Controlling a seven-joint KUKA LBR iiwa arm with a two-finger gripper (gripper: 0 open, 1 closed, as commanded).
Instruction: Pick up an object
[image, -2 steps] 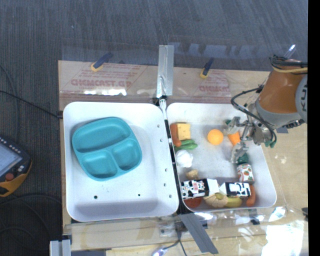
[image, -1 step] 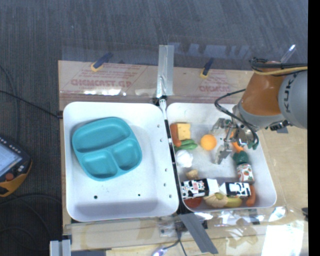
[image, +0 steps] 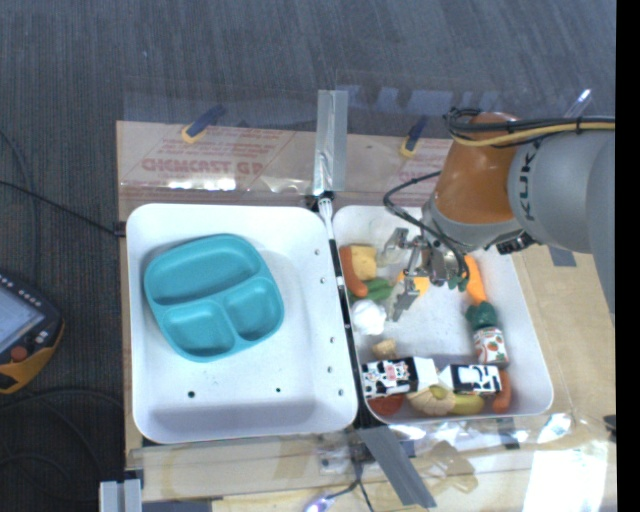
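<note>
The right bin (image: 530, 330) holds several toy foods. An orange and yellow piece (image: 358, 264) lies at its upper left, with a green piece (image: 380, 289) and a white ball (image: 368, 318) just below. An orange carrot (image: 476, 283) and a small bottle with a green cap (image: 487, 338) lie along the right side. Two cow-patterned cartons (image: 389, 377) (image: 477, 378) and a yellow fruit (image: 440, 401) line the front wall. My gripper (image: 398, 280) hangs low over the bin's upper middle. Its fingers are spread, pointing left toward the green piece, with nothing held between them.
The left bin (image: 300, 390) holds a teal divided plate (image: 212, 295). A metal divider post (image: 330, 140) stands at the back between the bins. Cardboard (image: 230, 160) lies behind them. A handheld controller (image: 20, 330) sits on the floor at far left.
</note>
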